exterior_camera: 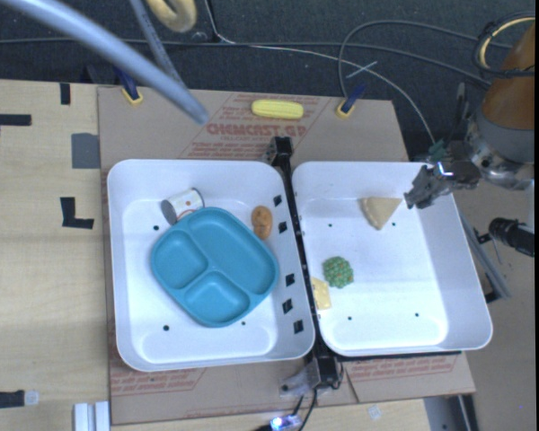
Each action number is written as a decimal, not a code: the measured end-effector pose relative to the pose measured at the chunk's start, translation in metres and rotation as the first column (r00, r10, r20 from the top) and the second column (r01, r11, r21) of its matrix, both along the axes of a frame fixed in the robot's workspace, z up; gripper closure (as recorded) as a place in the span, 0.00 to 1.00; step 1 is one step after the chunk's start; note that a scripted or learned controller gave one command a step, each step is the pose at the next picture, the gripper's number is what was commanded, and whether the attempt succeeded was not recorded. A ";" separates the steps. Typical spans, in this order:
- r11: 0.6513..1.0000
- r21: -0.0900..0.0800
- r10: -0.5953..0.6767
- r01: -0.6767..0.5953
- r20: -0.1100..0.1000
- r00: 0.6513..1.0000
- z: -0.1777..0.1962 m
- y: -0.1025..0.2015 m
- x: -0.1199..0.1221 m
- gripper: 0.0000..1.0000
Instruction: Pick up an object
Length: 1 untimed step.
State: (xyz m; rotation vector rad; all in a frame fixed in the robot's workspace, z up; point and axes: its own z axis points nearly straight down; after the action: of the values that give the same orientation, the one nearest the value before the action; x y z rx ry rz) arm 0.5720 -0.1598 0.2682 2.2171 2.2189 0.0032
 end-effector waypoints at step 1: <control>1.000 0.003 0.004 -0.004 -0.005 1.000 0.002 0.048 -0.013 1.00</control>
State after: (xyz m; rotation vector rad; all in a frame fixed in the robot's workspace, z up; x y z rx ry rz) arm 0.5586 -0.1122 0.2706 2.2166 2.2277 0.0012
